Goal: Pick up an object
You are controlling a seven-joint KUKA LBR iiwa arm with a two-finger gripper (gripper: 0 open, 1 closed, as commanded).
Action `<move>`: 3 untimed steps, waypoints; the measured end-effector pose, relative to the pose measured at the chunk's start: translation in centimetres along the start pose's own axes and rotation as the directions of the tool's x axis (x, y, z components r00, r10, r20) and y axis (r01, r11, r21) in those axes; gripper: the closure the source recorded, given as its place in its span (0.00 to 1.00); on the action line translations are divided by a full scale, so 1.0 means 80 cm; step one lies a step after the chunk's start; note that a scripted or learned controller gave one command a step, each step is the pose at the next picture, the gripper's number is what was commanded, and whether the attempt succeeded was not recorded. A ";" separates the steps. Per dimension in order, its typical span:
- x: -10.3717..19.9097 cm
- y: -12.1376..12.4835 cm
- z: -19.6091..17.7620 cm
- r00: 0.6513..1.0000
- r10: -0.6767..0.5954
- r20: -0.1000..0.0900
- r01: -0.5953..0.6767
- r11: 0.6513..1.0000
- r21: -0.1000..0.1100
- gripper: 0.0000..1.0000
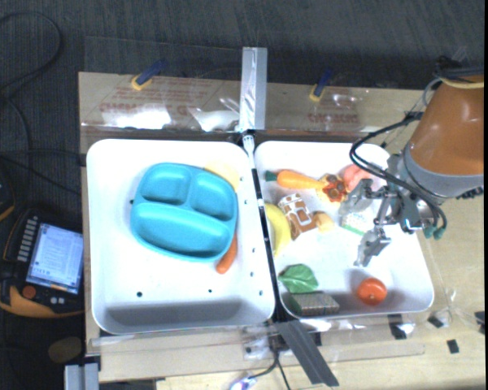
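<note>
The two-finger gripper [372, 249] hangs over the right white bin [423, 287] – whether its grip is wide or narrow I cannot tell – apparently mid-approach; next, descend onto the small round orange-red tomato [372, 291]

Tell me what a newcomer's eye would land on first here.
The big blue divided tray in the left bin stands out first. Next, the arm's orange band at right, with the gripper hanging over the right bin above a small tomato.

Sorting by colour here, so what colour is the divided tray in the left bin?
Light blue tray, seen in the camera view.
</note>
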State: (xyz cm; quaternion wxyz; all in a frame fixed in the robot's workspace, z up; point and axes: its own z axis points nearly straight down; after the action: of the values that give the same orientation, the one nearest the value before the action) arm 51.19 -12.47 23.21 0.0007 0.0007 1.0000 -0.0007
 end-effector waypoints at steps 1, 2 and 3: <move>-0.099 -0.008 0.133 0.943 0.333 0.012 -0.333 0.943 -0.002 0.00; -0.183 -0.067 0.160 0.835 0.550 0.002 -0.550 0.835 0.002 0.00; -0.174 -0.044 0.174 0.643 0.766 0.016 -0.766 0.643 -0.011 0.00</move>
State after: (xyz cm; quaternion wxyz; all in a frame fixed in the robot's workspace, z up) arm 65.14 -16.04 9.31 0.0104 0.4232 0.9060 0.0010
